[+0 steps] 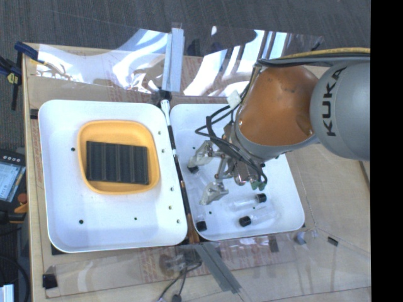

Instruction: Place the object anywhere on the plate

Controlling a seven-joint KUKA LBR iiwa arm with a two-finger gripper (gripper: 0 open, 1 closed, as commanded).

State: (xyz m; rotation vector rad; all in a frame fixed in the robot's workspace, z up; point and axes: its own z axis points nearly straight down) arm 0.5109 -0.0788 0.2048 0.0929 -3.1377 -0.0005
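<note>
A yellow plate [117, 157] with a dark ribbed centre lies in the left bin [56, 212]. In the right bin [286, 216], near its front, lie small clear objects with black caps: one [259, 199] beside the wrist and another [246, 220] closer to the front wall. My gripper [207, 173] hangs low over the right bin's left half, pointing toward the divider. Its two metal fingers [200, 155] are spread apart, open, and I see nothing between them. The clear objects lie to the right of the fingertips, apart from them.
A small black piece [201, 225] sits at the right bin's front-left corner. The arm's orange band [277, 109] and cables cover the bin's back right. Crinkled clear plastic [145, 58] lies behind both bins. A handheld device [7, 181] rests off the bench's left edge.
</note>
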